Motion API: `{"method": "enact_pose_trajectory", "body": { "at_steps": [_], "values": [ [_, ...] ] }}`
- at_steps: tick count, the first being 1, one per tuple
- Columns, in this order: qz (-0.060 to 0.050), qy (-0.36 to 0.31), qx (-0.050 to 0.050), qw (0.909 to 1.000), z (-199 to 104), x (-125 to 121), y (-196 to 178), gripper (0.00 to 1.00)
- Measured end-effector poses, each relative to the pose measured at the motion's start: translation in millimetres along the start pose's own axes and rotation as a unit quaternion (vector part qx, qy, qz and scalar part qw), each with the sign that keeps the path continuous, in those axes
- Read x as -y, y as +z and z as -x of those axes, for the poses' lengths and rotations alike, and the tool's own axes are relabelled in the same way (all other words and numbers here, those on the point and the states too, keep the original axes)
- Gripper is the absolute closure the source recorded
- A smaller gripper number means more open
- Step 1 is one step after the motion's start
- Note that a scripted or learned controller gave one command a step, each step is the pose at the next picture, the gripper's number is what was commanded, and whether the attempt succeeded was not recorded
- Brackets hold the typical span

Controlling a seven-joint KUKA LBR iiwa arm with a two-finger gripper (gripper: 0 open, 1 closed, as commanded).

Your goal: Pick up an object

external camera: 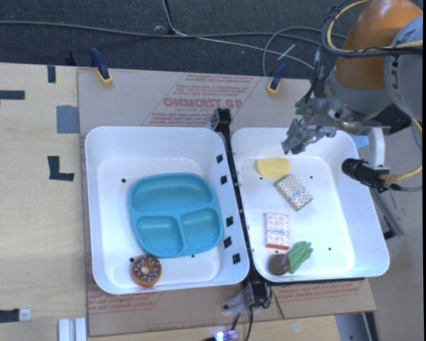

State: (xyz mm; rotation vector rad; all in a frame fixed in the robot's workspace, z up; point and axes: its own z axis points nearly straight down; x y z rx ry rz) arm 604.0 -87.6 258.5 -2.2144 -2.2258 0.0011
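The right bin (355, 219) holds a yellow wedge-shaped piece (272, 167) near its back left, a small patterned box (293, 191) just below it, a red-and-white packet (277, 230), a green item (299, 255) and a dark brown round thing (277, 264) at the front. My gripper (295, 142) hangs above the back of the right bin, just up and right of the yellow piece, with nothing visible between its fingers. In the left bin (103, 190) lie a blue divided tray (175, 213) and a chocolate doughnut (146, 270).
A black divider strip (231, 190) runs between the two bins. Two yellow-and-blue clamps (101, 68) (275, 82) pin the cardboard sheet at the back. Cables trail across the dark floor behind. A black cylinder (362, 171) juts in beside the right bin's right wall.
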Motion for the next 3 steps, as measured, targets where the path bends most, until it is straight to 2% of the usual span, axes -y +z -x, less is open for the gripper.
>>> {"method": "enact_pose_trajectory", "body": {
  "at_steps": [2,3],
  "values": [
    [-0.001,-0.001,0.0,1.0,-119,13,26,1.0],
    [-0.001,0.0,0.0,1.0,-167,15,38,1.0]
  ]
}}
